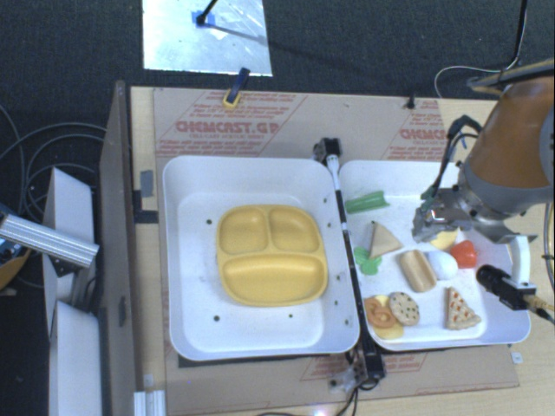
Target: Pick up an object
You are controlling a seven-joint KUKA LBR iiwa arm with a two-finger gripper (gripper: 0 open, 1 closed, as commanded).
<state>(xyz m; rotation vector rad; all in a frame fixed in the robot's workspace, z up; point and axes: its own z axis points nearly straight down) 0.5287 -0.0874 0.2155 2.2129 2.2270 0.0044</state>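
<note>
Left bin: white, shallow, resting on the surface. It contains one yellow divided plate, lying flat near the bin's middle, with two small compartments at the far side and one long compartment at the near side. Nothing is seen lying in the plate.

Divider: the two bins touch along a dark strip running from far to near.

Right bin: white, holding a group of toy food items. A green stick-shaped piece lies at the far left, close to the divider. Nearer the camera is a tan wedge, with a small green piece just beside it on the divider side. A bread-roll shape lies near the bin's middle, touching a white egg-like item on its right. At the near edge sit an orange round piece, a spotted cookie touching it, and a pizza slice further right. A red piece and a yellow piece lie at the right, beside the hand.

Arm: the hand hangs low over the right bin's far right portion, directly above the yellow piece. Whether it is open or closed cannot be told; no item is visibly gripped.
</note>
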